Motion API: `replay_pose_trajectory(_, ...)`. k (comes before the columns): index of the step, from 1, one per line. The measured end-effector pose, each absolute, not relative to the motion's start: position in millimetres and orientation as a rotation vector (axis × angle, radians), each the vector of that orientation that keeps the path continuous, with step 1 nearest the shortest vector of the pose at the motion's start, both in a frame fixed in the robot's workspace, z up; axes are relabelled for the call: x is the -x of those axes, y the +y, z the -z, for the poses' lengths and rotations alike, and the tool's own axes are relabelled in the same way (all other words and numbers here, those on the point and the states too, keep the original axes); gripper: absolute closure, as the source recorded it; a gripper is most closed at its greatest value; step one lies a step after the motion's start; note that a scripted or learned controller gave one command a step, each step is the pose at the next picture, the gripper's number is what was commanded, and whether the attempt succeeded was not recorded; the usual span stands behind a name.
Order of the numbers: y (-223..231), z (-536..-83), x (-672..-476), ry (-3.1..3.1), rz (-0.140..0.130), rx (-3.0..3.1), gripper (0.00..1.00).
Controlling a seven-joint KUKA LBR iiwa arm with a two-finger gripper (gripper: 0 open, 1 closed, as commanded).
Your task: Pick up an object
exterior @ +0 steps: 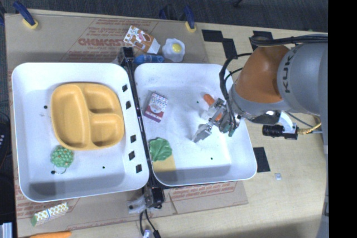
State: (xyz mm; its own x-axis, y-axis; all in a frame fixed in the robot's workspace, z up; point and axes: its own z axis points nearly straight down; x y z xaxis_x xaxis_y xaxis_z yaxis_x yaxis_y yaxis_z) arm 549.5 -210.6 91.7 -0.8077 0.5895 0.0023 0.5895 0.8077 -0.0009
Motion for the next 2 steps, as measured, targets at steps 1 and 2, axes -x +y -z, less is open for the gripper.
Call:
replay_pose_trajectory(1,-210.6,-103.5,-553.6,-3.001,0.001,0.975,1.00)
replay_pose_trajectory(2,-144.3,-179.2,-544.9,-3.127,-0.001,0.308,1.00)
